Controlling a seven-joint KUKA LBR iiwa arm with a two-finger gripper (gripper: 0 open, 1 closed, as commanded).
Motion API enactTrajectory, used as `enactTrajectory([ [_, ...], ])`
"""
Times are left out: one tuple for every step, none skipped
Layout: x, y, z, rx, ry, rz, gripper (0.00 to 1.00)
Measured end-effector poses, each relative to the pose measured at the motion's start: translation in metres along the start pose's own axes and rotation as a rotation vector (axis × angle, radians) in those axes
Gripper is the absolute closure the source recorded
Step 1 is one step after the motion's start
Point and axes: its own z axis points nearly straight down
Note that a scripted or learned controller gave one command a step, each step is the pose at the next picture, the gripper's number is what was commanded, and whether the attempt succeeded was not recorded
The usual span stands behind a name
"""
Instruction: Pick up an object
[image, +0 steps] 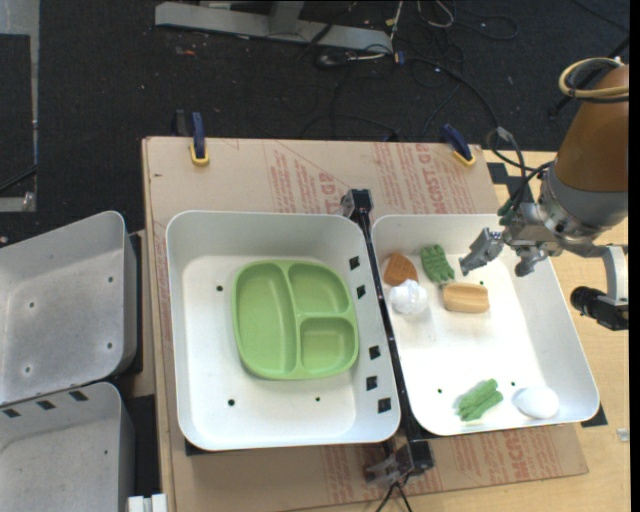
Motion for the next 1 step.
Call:
enactTrajectory([
  [0.0004, 0.0025, -0.0076, -0.013, -0.002, -0.003, 0.0],
])
